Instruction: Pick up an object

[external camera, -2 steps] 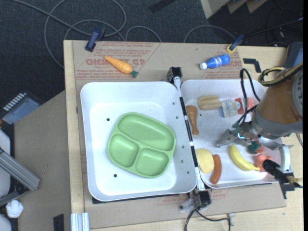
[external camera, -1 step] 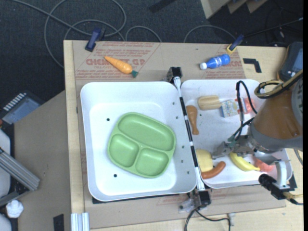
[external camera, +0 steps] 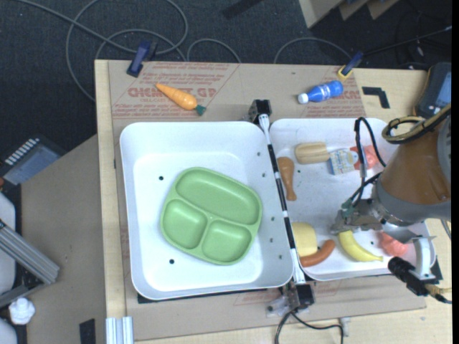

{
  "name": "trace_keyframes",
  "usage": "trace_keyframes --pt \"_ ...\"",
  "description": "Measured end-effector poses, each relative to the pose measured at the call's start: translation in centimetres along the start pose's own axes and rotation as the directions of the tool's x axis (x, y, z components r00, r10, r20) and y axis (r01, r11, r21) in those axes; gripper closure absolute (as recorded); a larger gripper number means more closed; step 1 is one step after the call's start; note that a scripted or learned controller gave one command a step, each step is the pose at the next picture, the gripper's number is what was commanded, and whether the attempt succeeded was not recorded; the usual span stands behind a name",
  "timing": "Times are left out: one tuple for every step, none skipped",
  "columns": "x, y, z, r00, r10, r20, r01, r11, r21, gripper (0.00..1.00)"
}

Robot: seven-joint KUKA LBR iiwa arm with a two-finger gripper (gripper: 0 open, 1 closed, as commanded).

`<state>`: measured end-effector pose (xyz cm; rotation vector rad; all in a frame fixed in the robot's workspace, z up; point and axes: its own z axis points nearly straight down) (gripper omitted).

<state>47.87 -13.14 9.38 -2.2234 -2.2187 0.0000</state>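
From my remote seat I started at the near rim of the right bin (external camera: 373, 274), because that was where everything was bunched; the gripper (external camera: 349, 222) hung low over the near part of that bin, the arm (external camera: 412, 181) coming in from the right and covering the bin's right side; whether the gripper was spread or pinched I could not tell, its tip being a dark tangle from this angle, and I saw nothing I could call held. Just nearward of it lay the banana (external camera: 361, 248), and this was what I judged the move to hinge on; its long axis ran from upper left to lower right, its upper-left end almost under the gripper tip, the rest curving off toward the near right corner; a straight drop would meet the end and not the belly, so I reckoned it wanted a small shift nearward and to the right. Left of the banana lay the sausage (external camera: 318, 254), slanted the other way along the near wall, with a yellow block (external camera: 304, 238) touching it against the divider; a pink piece (external camera: 394, 245) peeked out at the banana's right, partly under the arm. Farther back a wooden peg (external camera: 287, 175) lay by the divider, beyond it a tan roll (external camera: 311, 153) and a small bottle (external camera: 342, 163); in the left bin (external camera: 143, 149) sat a green tray (external camera: 210, 215), well apart; on the bench (external camera: 237, 84) beyond lay a carrot (external camera: 178, 96) and a blue bottle (external camera: 322, 92).
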Motion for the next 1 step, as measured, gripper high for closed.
trace_keyframes --pt "8.17 2.01 -9.06 1.0 -0.003 0.0 0.003 1.0 0.0 1.0"
